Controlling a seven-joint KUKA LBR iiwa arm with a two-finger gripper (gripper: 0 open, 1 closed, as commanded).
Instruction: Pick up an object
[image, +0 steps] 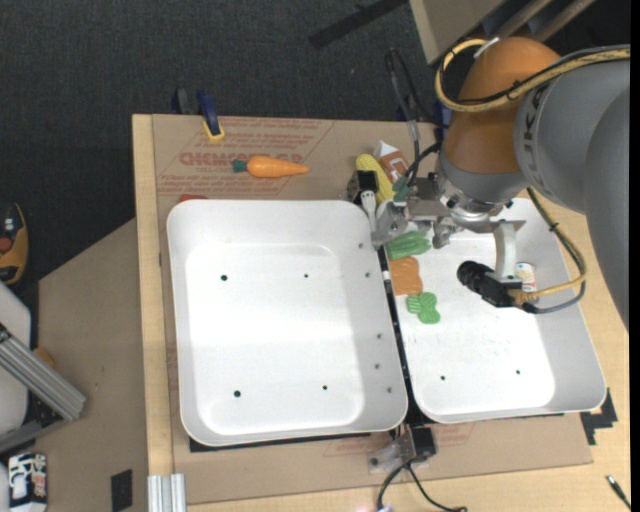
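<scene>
My gripper (408, 228) is low over the far left corner of the right bin (520, 380). A flat green thing (408, 244) lies right under it, partly hidden by the gripper. Just in front of that, an orange block (404, 275) lies against the bin's left wall. A lumpy green piece (425, 308) sits a little nearer to the front. The left bin (280, 320) holds nothing I can see.
A toy carrot (270, 167) lies on the cardboard behind the left bin. A yellow and black item (371, 176) sits behind the bins near the gripper. A blue clamp (210, 115) grips the board's far edge.
</scene>
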